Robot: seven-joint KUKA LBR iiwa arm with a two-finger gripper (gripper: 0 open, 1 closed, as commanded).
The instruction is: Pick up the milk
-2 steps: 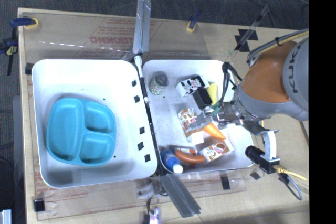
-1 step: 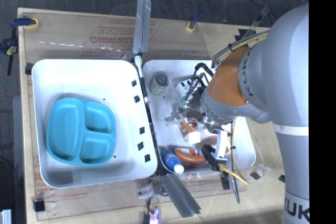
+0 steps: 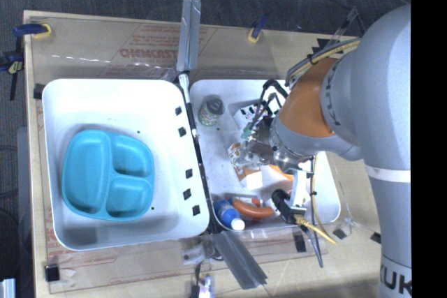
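Camera view: the grey arm w/ orange band reached in from the right, over the right shallow white plastic bin (image 3: 328, 209). Its end effector (image 3: 260, 144) sat low amid the clutter, and I cannot tell if it was released or clenched, as the wrist covered it. The milk looked to be the small white and orange carton (image 3: 253, 178) just below the end effector, near the bin's middle, though its label was too blurred to be sure. Packed close: a blue bottle w/ white cap (image 3: 228, 213), an orange sausage-shaped item (image 3: 248, 208) and a small round grey-lidded jar (image 3: 210, 109). Risks, as a judgement: crowding could make it nudge the carton aside or catch a neighbour instead; a tilted carton may slip. The left white bin (image 3: 105, 98) held a light blue divided plastic tray (image 3: 108, 173), well apart on the bench (image 3: 105, 38).
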